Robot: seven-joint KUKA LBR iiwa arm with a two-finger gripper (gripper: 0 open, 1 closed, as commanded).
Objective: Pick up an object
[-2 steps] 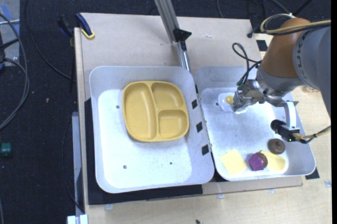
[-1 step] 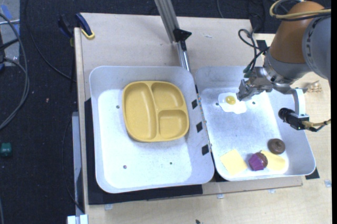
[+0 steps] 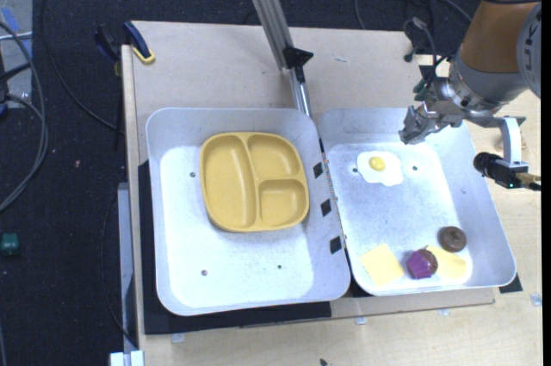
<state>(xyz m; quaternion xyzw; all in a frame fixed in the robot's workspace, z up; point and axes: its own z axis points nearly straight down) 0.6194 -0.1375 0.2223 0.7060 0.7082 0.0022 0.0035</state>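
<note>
Over the right bin's [image 3: 482,209] far edge hung the gripper [image 3: 415,132]; its opening could not be told. Below it lay a fried egg toy [image 3: 380,168], apart. Left bin [image 3: 172,269] held a yellow divided plate [image 3: 255,181]. Dark floor with cables surrounded the bench [image 3: 215,63].

Arm [image 3: 499,28] reaching leftward, gripper [image 3: 413,130] pointed down

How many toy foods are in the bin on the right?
5: a fried egg near the bin's far end, a brown donut, a purple piece, and yellow pieces at and.
</note>
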